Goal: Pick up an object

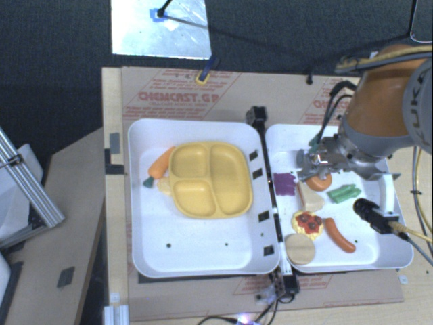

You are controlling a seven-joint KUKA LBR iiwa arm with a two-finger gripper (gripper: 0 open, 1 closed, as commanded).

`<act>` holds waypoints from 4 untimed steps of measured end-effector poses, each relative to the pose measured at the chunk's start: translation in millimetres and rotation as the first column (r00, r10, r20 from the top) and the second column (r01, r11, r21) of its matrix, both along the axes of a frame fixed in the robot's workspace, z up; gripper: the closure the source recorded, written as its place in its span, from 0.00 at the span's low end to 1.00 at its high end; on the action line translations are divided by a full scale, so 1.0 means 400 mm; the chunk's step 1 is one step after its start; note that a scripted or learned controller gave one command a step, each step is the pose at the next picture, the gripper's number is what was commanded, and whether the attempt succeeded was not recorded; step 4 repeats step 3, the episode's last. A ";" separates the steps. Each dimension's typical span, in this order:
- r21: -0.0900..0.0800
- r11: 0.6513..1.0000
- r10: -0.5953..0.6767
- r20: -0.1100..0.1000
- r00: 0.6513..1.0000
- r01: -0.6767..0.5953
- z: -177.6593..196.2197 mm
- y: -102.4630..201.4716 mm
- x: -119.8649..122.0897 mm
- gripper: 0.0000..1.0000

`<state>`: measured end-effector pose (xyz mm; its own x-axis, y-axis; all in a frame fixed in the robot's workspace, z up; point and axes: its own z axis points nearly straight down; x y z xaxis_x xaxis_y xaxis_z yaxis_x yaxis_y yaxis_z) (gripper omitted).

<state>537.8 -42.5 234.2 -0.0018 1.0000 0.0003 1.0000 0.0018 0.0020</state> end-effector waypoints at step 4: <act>0.000 1.000 0.002 0.001 1.000 -0.002 0.001 0.004 0.010 1.00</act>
